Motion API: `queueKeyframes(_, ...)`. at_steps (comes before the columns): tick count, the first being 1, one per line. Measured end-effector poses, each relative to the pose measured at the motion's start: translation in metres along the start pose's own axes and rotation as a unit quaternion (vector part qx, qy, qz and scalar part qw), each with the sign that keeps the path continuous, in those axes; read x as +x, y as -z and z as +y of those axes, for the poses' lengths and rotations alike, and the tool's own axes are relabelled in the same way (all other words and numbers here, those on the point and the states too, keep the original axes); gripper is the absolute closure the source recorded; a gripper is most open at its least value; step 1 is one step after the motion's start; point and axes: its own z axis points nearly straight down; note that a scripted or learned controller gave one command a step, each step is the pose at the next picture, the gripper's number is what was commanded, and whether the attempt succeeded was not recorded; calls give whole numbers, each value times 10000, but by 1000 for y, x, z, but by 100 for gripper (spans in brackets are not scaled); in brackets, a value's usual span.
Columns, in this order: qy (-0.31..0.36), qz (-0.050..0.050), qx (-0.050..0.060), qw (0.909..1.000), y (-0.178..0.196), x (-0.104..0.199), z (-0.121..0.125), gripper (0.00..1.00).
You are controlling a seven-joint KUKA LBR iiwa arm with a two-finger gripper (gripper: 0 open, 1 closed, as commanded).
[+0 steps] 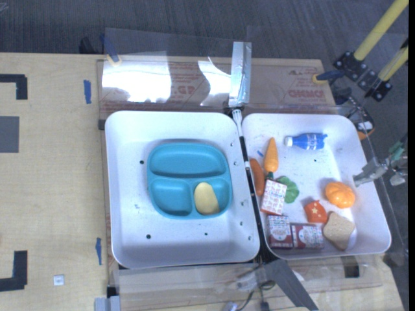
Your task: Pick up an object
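The left bin (123, 193) holds a blue tray (185, 162) with a yellow potato (206, 198) in its lower right compartment, while the right bin (373, 229) holds a bottle (305, 141), carrot (270, 155), orange (340, 194) and small cartons (273, 197).

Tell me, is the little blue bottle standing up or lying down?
Lying down. The blue bottle rests on its side near the back of the right bin, its white cap pointing left toward the carrot.
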Motion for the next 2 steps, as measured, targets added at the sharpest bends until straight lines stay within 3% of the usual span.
queueKeyframes(1,296,25,61,9995,-115,30,50,0)
queueKeyframes(2,-81,5,-21,10000,-179,7,47,0)
